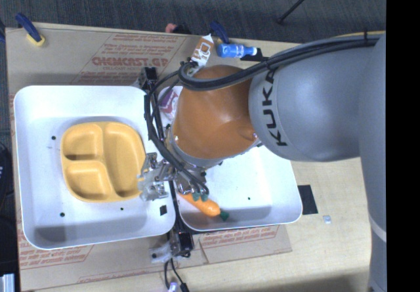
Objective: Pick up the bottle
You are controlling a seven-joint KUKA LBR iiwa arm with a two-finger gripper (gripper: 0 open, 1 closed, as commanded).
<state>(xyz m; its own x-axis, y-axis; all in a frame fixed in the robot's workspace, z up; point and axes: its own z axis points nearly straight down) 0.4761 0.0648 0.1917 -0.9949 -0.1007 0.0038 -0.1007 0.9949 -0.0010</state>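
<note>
With the fingers' state impossible to tell, the gripper [172,182] sat beside a toy carrot [202,205], which it risked grabbing instead of the bottle.

The bench [335,231] bears brown printed cardboard [125,54] (perhaps taped) under two white bins [33,153].

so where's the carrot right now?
The carrot lies in the right bin, at its near-left corner beside the divide between the bins, just below the gripper.
</note>
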